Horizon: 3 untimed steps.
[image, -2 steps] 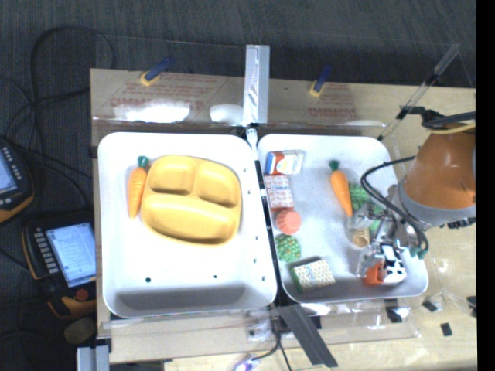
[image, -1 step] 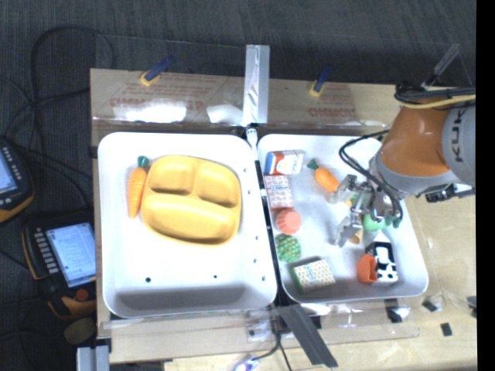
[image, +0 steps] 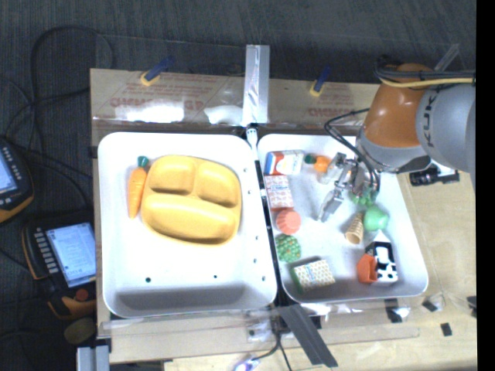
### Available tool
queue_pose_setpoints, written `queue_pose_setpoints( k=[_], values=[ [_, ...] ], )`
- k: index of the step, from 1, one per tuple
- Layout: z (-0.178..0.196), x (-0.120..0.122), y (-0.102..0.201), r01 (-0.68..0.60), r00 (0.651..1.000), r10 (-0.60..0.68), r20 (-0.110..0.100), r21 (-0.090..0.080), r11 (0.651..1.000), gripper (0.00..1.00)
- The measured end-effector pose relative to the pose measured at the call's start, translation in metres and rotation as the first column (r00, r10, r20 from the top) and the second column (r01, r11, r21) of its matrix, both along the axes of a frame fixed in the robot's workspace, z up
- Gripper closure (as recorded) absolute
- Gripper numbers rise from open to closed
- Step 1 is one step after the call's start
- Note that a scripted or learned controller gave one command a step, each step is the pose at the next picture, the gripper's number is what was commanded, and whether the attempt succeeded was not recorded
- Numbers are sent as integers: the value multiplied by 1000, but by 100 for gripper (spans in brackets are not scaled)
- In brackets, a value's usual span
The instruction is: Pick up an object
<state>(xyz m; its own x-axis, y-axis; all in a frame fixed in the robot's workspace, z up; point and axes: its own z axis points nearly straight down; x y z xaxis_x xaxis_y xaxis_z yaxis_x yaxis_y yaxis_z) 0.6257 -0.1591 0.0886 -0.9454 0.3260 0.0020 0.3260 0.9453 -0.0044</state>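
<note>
My gripper [image: 336, 192] hangs over the middle of the right bin [image: 410, 246], open with nothing between its fingers. It points down and to the left, over bare bin floor. Just right of it lies a green ice-cream cone toy [image: 365, 220]. Left of it lie a pink packet [image: 278, 192] and a red-orange round piece [image: 288, 221]. An orange-and-white carton [image: 285, 163] and a small orange item [image: 315, 160] sit at the bin's far side.
Near the front of the right bin lie a green dotted ball [image: 288, 246], a patterned box [image: 313, 273], an orange cup [image: 366, 268] and a black-and-white box [image: 382, 262]. The left bin [image: 116, 269] holds a yellow divided tray [image: 192, 198] and a carrot [image: 137, 189].
</note>
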Motion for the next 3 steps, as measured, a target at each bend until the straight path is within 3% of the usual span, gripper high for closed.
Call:
queue_pose_setpoints(
  k=[1,2,3],
  values=[
    [1,-59,-67,-4,1000,4,13,-3,1000,0],
    [1,13,20,-109,994,109,16,2,994,0],
    [1,-24,16,-85,996,85,15,1,996,0]
  ],
)
